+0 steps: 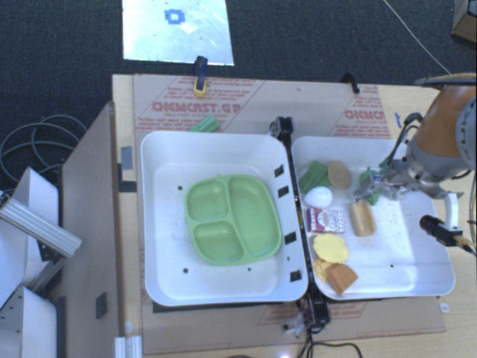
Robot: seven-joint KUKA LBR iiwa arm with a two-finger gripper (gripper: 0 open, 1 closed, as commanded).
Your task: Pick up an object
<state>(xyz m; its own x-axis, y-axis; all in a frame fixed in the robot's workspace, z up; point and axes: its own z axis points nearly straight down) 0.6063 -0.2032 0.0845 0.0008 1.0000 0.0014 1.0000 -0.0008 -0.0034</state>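
Over right bin (428,278) | metal claw (370,194) state unclear | beside tan bread roll (362,218)

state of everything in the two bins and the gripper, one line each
green tray: flat in left bin, compartments bare
white egg: on its side, right bin
green vegetable: lying by the egg
round tan piece: lying flat
bread roll: lying flat
red and white packet: lying flat
yellow piece: lying flat
orange wedge: lying flat
gripper: low over right bin, beside the roll
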